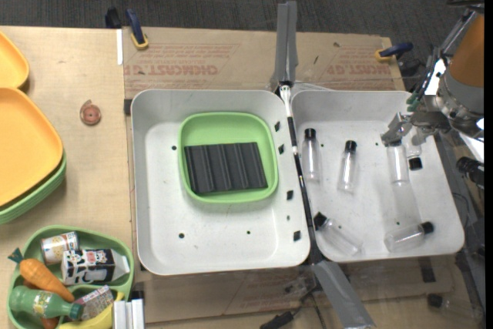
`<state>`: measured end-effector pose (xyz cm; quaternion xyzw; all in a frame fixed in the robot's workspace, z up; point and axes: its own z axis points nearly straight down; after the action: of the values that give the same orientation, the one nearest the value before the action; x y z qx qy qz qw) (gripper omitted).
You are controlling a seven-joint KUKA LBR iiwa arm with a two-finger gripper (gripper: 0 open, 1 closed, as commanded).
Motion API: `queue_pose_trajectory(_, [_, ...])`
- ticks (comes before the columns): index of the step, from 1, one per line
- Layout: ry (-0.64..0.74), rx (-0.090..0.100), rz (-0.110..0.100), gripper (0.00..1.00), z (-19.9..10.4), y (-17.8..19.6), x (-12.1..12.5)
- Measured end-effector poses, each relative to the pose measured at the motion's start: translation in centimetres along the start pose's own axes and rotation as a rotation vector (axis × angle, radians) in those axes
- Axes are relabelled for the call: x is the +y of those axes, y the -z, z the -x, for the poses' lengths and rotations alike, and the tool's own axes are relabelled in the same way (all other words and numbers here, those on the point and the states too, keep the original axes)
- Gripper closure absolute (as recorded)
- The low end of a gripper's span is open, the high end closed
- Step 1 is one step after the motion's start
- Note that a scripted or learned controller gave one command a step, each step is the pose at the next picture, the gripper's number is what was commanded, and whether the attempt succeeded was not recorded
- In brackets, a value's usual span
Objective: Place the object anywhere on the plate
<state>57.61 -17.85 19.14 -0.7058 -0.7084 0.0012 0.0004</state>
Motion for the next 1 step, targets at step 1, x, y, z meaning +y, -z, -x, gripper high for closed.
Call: queue_pose_trajectory(1, [0.000, 0.000, 0.000, 0.00, 0.00, 0.02, 0.01])
